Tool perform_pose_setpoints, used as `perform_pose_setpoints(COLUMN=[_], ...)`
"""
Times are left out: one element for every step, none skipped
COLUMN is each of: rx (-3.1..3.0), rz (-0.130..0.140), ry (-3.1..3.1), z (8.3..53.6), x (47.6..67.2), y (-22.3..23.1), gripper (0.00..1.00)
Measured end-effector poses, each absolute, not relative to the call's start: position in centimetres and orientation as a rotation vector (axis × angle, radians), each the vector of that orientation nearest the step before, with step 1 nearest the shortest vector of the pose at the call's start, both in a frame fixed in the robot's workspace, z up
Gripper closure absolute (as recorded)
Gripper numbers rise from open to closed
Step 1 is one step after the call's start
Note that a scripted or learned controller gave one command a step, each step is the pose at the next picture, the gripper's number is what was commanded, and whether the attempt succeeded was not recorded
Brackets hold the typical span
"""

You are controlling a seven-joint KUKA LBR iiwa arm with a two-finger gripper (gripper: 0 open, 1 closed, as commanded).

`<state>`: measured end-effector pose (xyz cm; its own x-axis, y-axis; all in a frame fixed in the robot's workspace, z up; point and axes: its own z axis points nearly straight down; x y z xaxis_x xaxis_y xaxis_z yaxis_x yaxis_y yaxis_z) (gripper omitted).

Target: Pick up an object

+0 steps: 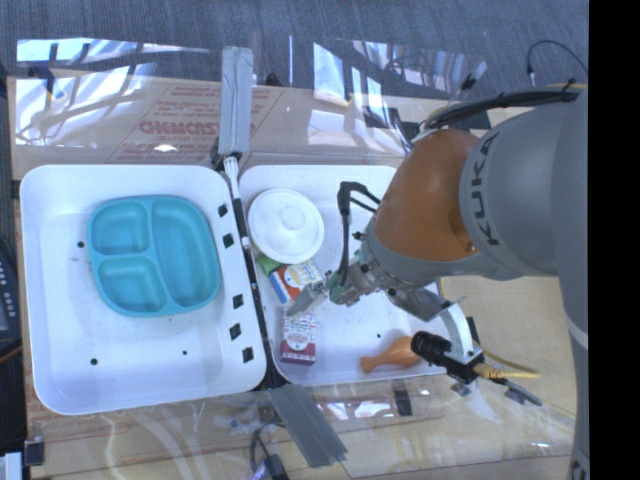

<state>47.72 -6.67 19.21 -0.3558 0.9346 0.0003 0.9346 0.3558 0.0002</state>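
- The big grey and orange arm (470, 208) comes in from 3 o'clock and covers much of the right bin (345, 340). The part of the bin under it is hidden.
- The jaws hang over the middle of the right bin. They are small, dark and mixed up with the things below them, so I cannot tell if they are open or closed.
- A small red and white box (300, 338) lies just at 6 o'clock from the jaws, near the bin's 6 o'clock wall. I cannot read its writing.
- A flat packet (290, 280) with blue and orange on it lies at 9 o'clock from the jaws. I cannot tell if the jaws touch it.
- A round white bowl (285, 225) sits at 12 o'clock from the packet. A bit of something green peeks out at its 7 o'clock edge, too small to name.
- An orange thing (390, 357) lies at 4 o'clock from the jaws. Its 3 o'clock end is hidden by the robot.
- The left bin (60, 348) holds a blue plate (155, 254) with three parts.
- The bench (150, 118) at 12 o'clock is shiny and hard to see.
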Motion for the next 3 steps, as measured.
perform_pose_setpoints(rx=[-1.965, -2.046, -2.046], rz=[0.001, -0.001, -0.001], ry=[-2.453, -2.386, -2.387], z=[21.9, 10.1, 10.1], x=[47.7, 50.1, 50.1], y=[-7.9, -11.4, -11.4], gripper=[0.00, 0.00, 0.00])
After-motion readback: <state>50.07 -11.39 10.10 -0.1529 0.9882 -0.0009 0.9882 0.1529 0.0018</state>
